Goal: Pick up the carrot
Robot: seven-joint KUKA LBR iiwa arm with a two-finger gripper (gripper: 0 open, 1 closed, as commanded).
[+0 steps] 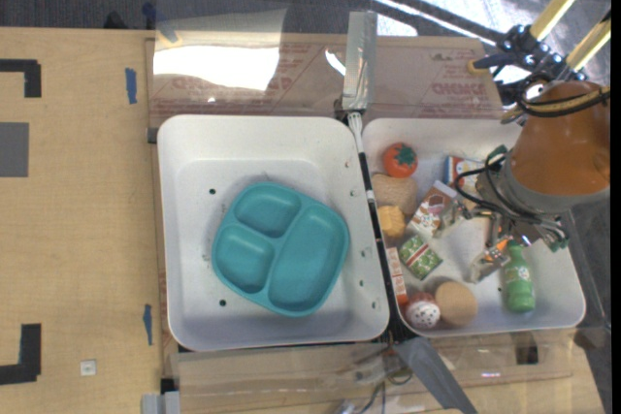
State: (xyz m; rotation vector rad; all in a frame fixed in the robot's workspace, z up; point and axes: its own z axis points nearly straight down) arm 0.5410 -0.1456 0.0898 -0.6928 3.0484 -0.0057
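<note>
My gripper (497, 242) hangs low over the right part of the right bin (572, 305), under the orange band of the arm (563, 150). A small orange sliver (497, 254) shows right at the gripper's tip. It may be the carrot, but most of it is hidden by the wrist and cables. A green bottle (517, 278) lies just to the right of and below the tip.
The right bin also holds a tomato (399, 160), a yellow piece (391, 220), two snack packets (432, 213) (419, 257), a tan egg-like ball (454, 301) and a speckled ball (423, 312). A teal divided plate (281, 247) lies in the left bin (184, 160).
</note>
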